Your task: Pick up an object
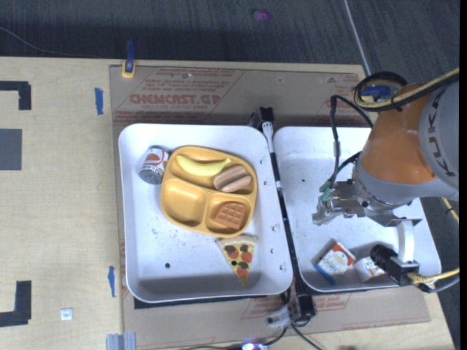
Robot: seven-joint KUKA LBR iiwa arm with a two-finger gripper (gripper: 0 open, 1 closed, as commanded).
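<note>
My gripper (330, 207) hangs over the middle of the right bin (306, 159), below the grey and orange wrist. Nothing shows in its grasp. A small orange, white and blue carton (334, 260) lies just below it, near the bin's front wall. Right of the carton sits a small white and red packet (368, 269), partly hidden by the arm. In the left bin (139, 217) a yellow divided tray (182, 199) carries a banana (198, 165), a hot dog (233, 179) and a waffle (230, 214).
A small can (152, 165) lies against the tray's left end. A pizza slice (239, 254) rests at the left bin's front right. The divider rail (276, 195) between the bins runs just left of the gripper. Cardboard surrounds both bins.
</note>
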